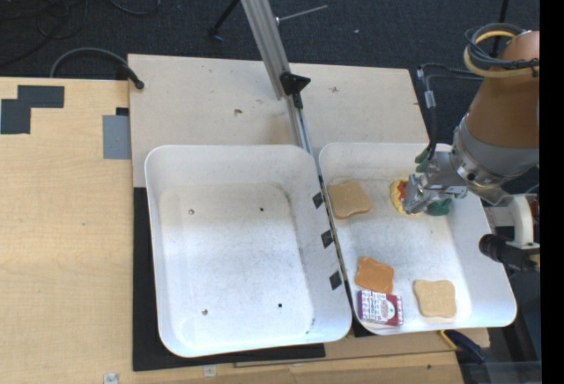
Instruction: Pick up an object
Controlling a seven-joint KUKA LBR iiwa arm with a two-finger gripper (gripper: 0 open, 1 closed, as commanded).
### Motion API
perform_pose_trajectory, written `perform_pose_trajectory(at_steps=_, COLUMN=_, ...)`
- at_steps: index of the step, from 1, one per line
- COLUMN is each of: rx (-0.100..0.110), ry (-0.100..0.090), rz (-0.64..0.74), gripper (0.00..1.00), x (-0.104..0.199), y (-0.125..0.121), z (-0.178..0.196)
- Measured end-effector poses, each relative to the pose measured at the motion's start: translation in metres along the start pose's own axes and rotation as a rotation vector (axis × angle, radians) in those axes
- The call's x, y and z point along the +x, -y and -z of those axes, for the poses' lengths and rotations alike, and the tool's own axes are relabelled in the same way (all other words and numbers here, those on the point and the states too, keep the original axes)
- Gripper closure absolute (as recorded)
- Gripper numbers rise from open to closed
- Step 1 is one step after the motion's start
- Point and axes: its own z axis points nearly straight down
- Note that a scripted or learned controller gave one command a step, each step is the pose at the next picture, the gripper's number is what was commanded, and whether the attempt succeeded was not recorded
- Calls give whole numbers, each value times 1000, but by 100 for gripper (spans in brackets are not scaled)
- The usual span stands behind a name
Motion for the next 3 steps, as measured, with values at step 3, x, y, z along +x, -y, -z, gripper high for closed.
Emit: perform_pose_trajectory(at_steps=3, rx=1, ry=3, rz=-2, gripper=100, x=152, y=-9, z=-12)
